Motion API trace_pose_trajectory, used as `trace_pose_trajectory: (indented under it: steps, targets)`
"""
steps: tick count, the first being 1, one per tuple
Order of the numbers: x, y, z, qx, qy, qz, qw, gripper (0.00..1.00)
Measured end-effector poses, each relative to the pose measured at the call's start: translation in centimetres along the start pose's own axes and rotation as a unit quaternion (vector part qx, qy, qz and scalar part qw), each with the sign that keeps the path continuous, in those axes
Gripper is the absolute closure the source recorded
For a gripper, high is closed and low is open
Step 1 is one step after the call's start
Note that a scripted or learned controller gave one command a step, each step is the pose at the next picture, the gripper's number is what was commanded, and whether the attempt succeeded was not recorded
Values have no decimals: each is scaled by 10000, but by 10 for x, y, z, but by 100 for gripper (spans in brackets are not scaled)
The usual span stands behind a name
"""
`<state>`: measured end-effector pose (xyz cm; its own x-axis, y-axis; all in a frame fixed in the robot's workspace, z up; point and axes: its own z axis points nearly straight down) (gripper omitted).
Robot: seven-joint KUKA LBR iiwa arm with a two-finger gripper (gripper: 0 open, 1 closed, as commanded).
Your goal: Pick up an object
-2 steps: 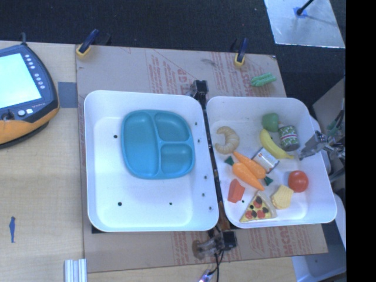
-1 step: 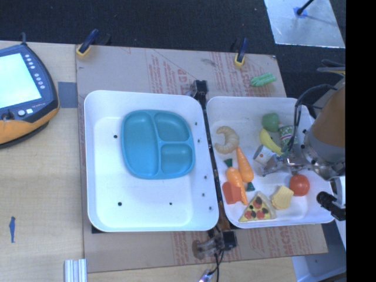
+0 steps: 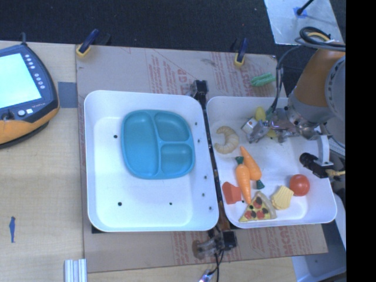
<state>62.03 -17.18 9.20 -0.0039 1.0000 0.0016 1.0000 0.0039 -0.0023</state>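
From above, two white bins sit side by side on a brown board in the middle of the frame. The left bin (image 3: 97,157) holds a blue divided plate (image 3: 157,144), lying flat in its upper half. The right bin (image 3: 320,213) holds toy food: a croissant (image 3: 227,138) at its upper left, two carrots (image 3: 247,170) just below, lying side by side and touching, a red piece (image 3: 231,192) against the left wall, a pizza slice (image 3: 258,208) at the lower edge, a yellow corn piece (image 3: 282,197) just right of it, and a tomato (image 3: 299,184) near the corn. A small yellow item (image 3: 259,113) lies near the bin's upper edge, just beside the gripper. The arm (image 3: 320,87) comes in from the upper right of the frame, and its gripper (image 3: 265,128) hangs low over the upper part of the right bin, right of the croissant. Whether it is open or closed, or grasps anything, I cannot tell. A green item (image 3: 262,79) lies on the board above the right bin. A tablet (image 3: 23,93) rests at the far left.
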Motion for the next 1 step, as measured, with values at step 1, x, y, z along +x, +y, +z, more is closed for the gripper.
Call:
trace_pose_trajectory:
  steps: [1]
  targets:
    - [46, 16, 0, -3, -9, -6, 10000, 0]
